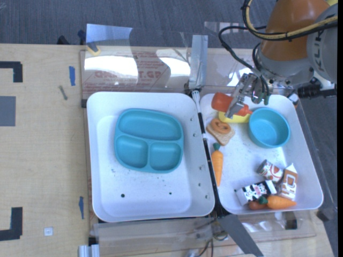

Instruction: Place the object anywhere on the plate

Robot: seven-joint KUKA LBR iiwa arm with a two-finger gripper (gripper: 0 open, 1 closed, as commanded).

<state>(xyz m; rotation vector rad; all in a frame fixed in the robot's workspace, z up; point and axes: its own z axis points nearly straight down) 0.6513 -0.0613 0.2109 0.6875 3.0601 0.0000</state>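
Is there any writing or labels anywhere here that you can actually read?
Red print on the clear panel behind the left bin: too blurred to read.
Printing on the small cartons in the right bin: too small to read.
Dark letters on the arm: cut off, unreadable.
Nothing else carries text.

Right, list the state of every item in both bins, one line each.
Blue three-compartment plastic plate: flat in the left bin, nothing on it.
Round blue plastic bowl: upright in the right bin, nothing inside.
Orange toy carrot: lying by the right bin's left wall.
Tan toy sandwich: lying flat above the carrot.
Red-and-yellow toy: lying under the end effector.
Small toy cartons: tipped over, clustered near the right bin's front corner.
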